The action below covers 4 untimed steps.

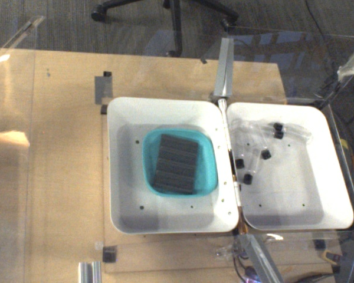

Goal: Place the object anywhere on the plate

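Risk seems small, because the dark ridged object (177, 161) already lies flat on the teal plate (209, 173) in the left bin (119, 175), though a late bump could push it off; the claw's state I cannot tell.

a lab: wooden bench (59, 175), white bins (121, 158), office chair base (171, 10).
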Each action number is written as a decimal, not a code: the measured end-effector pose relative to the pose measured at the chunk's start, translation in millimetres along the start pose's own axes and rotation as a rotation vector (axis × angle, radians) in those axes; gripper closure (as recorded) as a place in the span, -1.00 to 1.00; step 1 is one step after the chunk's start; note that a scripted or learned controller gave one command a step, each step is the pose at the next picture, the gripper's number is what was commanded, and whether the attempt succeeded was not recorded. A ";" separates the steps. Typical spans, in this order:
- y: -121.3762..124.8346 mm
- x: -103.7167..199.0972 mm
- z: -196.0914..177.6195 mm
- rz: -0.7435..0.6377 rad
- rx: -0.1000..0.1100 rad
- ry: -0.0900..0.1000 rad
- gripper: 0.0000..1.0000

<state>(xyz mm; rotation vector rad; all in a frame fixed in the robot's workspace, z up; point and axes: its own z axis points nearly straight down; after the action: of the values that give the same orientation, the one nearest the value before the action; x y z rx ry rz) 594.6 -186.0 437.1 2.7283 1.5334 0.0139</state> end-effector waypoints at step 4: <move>35.7 -0.1 1.4 0.637 0.004 -0.002 -1.00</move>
<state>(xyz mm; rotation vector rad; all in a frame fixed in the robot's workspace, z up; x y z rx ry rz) 625.1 -204.7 436.3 3.0775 0.6028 0.0131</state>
